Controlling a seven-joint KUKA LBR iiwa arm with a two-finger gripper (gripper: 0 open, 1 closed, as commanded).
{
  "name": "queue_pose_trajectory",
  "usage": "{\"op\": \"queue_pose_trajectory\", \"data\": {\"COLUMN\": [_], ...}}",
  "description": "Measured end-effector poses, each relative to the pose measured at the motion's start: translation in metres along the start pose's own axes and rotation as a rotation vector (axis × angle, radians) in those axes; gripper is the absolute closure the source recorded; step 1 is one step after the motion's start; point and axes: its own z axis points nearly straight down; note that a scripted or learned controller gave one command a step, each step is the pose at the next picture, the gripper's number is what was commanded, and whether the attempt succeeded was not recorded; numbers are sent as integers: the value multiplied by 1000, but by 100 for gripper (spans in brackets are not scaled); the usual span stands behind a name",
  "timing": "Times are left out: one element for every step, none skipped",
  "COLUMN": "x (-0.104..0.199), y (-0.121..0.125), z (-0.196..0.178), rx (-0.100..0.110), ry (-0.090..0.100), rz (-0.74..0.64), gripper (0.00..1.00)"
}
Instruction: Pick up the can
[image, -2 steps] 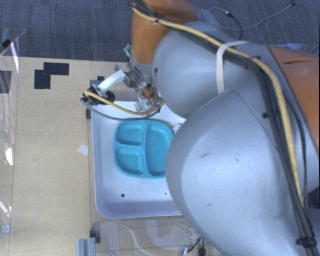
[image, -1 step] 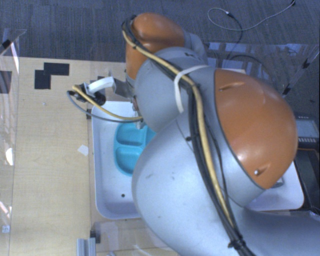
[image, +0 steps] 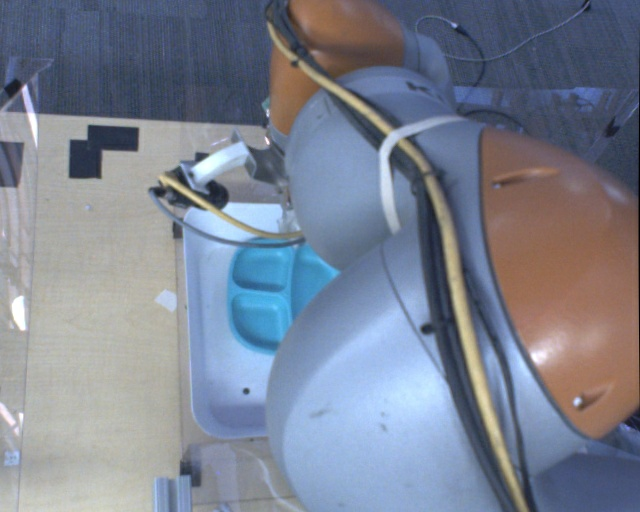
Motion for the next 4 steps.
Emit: {"op": "queue_pose_trajectory", "data": {"x": [12, 31, -23, 4], "y": [6, 12, 70, 114], "z": [132, 147, 67, 74], "rx": [-1, 0, 0, -1], "ry": [-4, -4, -3, -3], "rz": [126, -203, -250, -373], "gripper": [100, 100, 100, 100]}}
